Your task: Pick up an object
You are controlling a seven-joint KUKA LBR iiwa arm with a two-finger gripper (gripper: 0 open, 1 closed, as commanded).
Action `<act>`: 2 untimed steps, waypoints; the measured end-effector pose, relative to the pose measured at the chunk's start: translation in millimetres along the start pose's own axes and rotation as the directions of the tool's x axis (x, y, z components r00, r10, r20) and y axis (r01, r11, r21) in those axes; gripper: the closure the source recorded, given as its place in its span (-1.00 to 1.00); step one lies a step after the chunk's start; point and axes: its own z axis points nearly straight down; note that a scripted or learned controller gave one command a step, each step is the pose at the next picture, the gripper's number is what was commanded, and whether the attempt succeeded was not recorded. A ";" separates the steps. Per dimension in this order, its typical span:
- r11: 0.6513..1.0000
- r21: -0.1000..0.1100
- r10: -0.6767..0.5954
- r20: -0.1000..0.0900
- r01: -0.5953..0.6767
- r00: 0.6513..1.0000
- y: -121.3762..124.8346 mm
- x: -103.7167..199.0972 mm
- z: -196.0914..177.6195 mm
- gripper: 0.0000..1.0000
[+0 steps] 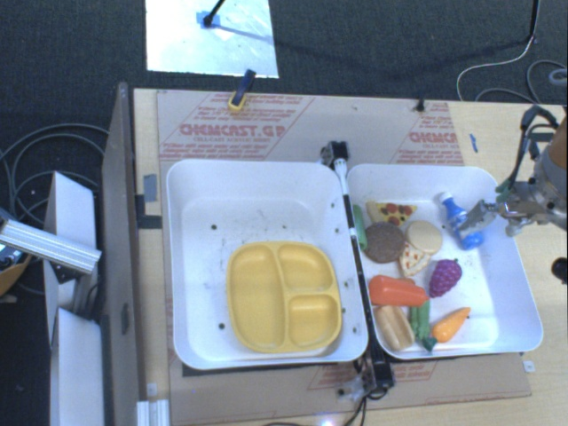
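Blue bottle (457, 220) resting in right bin (524, 318), just beside gripper (499, 209); open or closed, impossible to tell. Rounded plastic close to toy foods (404, 264): liable to roll or slip aside, leaving nothing grasped.

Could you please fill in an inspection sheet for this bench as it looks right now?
Surface: two white bins, left bin and right bin, side by side on a printed board.
Job's things: toy food in the right bin, including pizza slice, purple grapes, orange carrot, blue bottle.
Clutter: yellow divided tray in the left bin.
Grippers: gripper over the right bin's right side, near the blue bottle; finger state unclear.
Cables: loops on the floor at left and top right.
Surroundings: dark carpet, reflective sheet.
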 end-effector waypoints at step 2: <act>1.000 0.003 0.004 -0.002 -0.004 1.000 31.2 15.4 140.4 -1.00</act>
